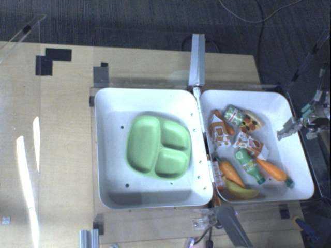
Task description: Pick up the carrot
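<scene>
**Bench inventory: two bins, contents as seen from above**

Left bin (103, 138): shallow, white, square with rounded corners. Holds one green divided tray (159, 146) with three compartments, lying flat near the bin's middle.

Centre: a grey metal rail (197, 61) runs up from the seam between the two bins.

Right bin (282, 105): shallow, white, touching the left bin along the seam. Contents crowd its left and lower part:
- Snack packets (222, 133), orange and white, near the divider, partly overlapping.
- Green can (234, 115), lying tilted, toward the top of the pile.
- Carrot (230, 173), orange, lying slantwise at lower left, just above the banana.
- Banana (241, 191), yellow, along the bottom wall.
- Green bottle (250, 166), lying on its side between the two orange pieces.
- Second carrot (273, 171), orange with a green end, at lower right, just beside the bottle.

Gripper (289, 129): at the right bin's right wall, above the second carrot and apart from it. Whether its jaws stand released or clenched cannot be told; nothing is seen between them.
</scene>
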Motion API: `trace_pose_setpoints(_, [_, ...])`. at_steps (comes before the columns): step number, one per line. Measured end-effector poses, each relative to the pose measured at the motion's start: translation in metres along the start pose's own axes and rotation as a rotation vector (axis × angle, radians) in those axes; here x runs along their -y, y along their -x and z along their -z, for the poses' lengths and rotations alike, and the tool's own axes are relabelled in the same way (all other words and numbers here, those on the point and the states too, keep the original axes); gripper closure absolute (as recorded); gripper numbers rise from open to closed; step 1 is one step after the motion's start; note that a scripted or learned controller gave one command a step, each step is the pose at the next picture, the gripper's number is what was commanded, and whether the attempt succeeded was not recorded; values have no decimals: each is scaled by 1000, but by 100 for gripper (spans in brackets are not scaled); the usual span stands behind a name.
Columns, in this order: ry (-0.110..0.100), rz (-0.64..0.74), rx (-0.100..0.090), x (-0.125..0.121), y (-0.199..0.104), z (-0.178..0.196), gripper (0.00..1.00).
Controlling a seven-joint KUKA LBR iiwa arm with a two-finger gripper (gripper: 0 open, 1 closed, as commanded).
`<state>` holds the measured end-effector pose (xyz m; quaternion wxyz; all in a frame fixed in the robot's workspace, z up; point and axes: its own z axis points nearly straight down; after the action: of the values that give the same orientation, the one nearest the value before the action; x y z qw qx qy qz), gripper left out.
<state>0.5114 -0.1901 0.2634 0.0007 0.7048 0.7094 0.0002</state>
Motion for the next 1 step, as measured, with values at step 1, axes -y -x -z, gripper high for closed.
trace_pose_setpoints(1, [-2, 18, -1, 24, -2, -131, 0])
